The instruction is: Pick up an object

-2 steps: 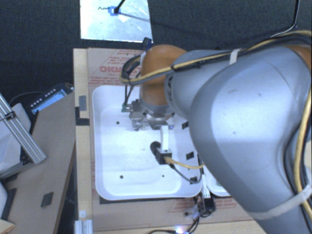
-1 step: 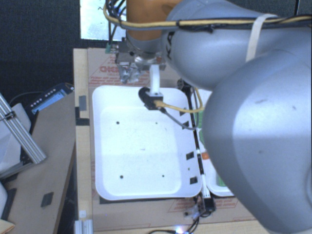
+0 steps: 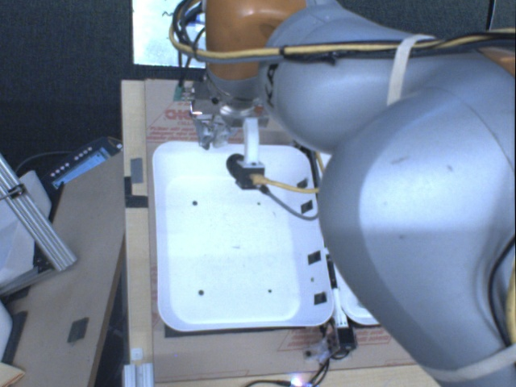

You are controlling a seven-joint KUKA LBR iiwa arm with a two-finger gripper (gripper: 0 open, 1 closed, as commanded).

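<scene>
Arm point(image 3: 403, 176) reaches in from the right, over the bins. Pincer point(image 3: 211, 138) sits at the far rim of the left bin point(image 3: 234, 289); cannot tell its state. No object visible between its tips. 1 yellow cable point(image 3: 282, 190) trails over the bin.

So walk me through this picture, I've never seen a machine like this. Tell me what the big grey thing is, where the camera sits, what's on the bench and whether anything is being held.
The big grey shape is a robot arm with an orange band above its wrist. It reaches in from the right. The one camera is fixed above the bench and looks down at a slant. At the arm's tip is its claw, hanging over the far edge of a shallow white bin. A second white bin beside it is mostly hidden by the arm. A yellow cable runs along the wrist. I see nothing between the claw's fingers.
</scene>
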